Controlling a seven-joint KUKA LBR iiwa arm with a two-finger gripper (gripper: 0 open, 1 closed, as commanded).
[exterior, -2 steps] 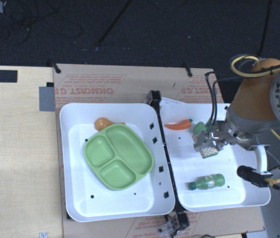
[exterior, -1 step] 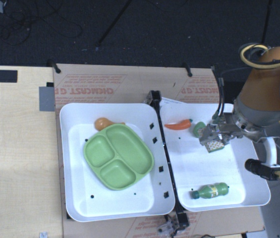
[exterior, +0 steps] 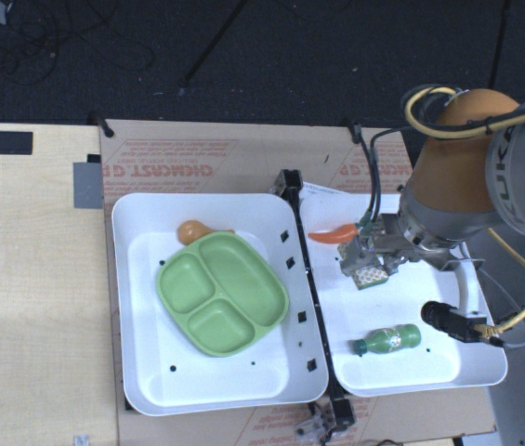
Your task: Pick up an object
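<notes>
the arm (exterior: pixel 457 170) reached in over the right edge of the right bin (exterior: pixel 491 375), and the gripper (exterior: pixel 368 266) hung above that bin's left half, near its far edge and close to the divider between the two bins. how far the gripper stood open could not be told from this angle. a small pale patterned piece (exterior: pixel 372 276) showed at the gripper's lower end; whether it was gripped, or simply lay on the bin floor beneath, could not be told. an orange carrot-shaped item (exterior: pixel 333 235) lay just beside the gripper, toward the far left corner of the right bin, its length running roughly parallel to the far edge. a green bottle (exterior: pixel 388 340) lay on its side near the near edge of the right bin, well apart from the gripper, with its cap pointing toward the divider. in the left bin (exterior: pixel 150 365), a green divided plate (exterior: pixel 222 293) rested flat around the centre, with three compartments visible. an orange rounded item (exterior: pixel 190 231) sat at the plate's far left rim, partly hidden behind it. both bins stood side by side on the bench (exterior: pixel 30 295).
</notes>
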